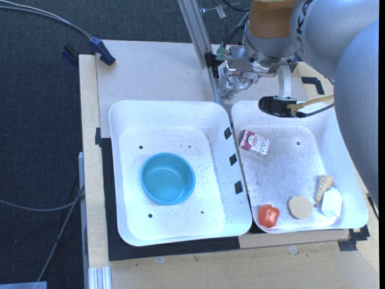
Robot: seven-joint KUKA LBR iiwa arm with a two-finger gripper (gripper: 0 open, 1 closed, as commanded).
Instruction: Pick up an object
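Observation:
My gripper (230, 89) hangs above the far rim between the two bins, near the back of the bench; nothing shows between its fingers. In the right bin (313, 138) lie a red and white carton (254, 143) near the far left, a red pepper-like toy (269, 215) at the front, a round tan biscuit (300, 207), a tan cone-shaped piece (323, 188) and a white lump (331, 202) at the front right. The left bin (129, 155) holds a blue bowl (168, 178).
A metal post (194, 17) rises just behind the bins, close to the gripper. A blue clamp (102, 50) with a cable sits at the bench's far left corner. Black clips (233, 159) line the seam between the bins.

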